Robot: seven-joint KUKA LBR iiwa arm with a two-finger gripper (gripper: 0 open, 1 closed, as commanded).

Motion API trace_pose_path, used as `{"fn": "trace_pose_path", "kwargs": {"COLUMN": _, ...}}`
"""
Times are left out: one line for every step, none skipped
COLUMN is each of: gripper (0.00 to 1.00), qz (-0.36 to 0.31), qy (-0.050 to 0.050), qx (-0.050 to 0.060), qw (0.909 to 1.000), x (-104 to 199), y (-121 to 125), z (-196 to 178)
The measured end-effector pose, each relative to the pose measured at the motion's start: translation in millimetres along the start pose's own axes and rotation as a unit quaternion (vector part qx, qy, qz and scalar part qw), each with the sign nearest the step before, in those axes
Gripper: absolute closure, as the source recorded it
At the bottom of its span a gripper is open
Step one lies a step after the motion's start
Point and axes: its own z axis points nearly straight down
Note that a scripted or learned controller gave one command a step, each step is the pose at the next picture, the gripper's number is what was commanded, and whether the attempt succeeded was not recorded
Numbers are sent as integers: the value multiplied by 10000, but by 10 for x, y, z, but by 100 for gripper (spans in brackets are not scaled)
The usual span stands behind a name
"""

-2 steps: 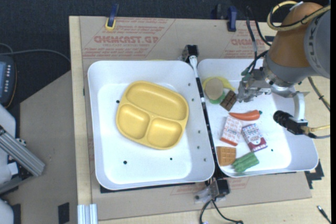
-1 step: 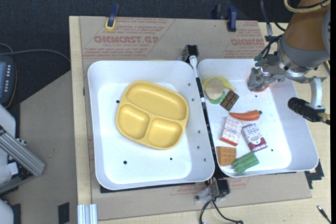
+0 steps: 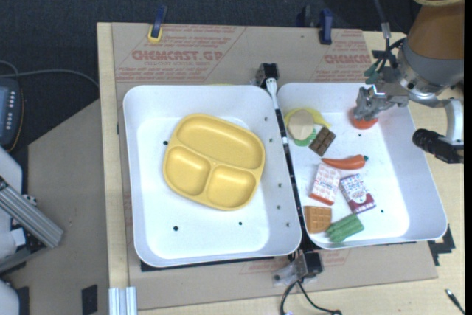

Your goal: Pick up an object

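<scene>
One gripper [image 3: 366, 108] is hovering over a red object [image 3: 363, 122], and I'm unable to tell its opening, so I'm fearing a miss.

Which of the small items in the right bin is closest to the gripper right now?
The round red piece, directly under the gripper near the bin's far edge; the others lie farther left and nearer the camera.

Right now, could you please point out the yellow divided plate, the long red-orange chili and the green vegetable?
Yellow divided plastic plate [image 3: 214, 161]: camera view, central ridge.
Long red-orange toy chili [image 3: 344, 162]: camera view, mid-body.
Green toy vegetable [image 3: 344, 229]: camera view, middle.
</scene>
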Motion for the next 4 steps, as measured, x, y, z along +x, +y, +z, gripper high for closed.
{"fn": "trace_pose_path", "kwargs": {"gripper": 100, "qz": -20, "qy": 19, "qx": 30, "qw": 10000, "x": 521, "y": -144, "z": -105}}
{"fn": "trace_pose_path", "kwargs": {"gripper": 100, "qz": -21, "qy": 20, "qx": 40, "qw": 10000, "x": 1024, "y": -237, "z": 32}}
{"fn": "trace_pose_path", "kwargs": {"gripper": 100, "qz": -27, "qy": 23, "qx": 43, "qw": 10000, "x": 1605, "y": -395, "z": 103}}
{"fn": "trace_pose_path", "kwargs": {"gripper": 100, "qz": -11, "qy": 13, "qx": 43, "qw": 10000, "x": 1834, "y": -571, "z": 99}}
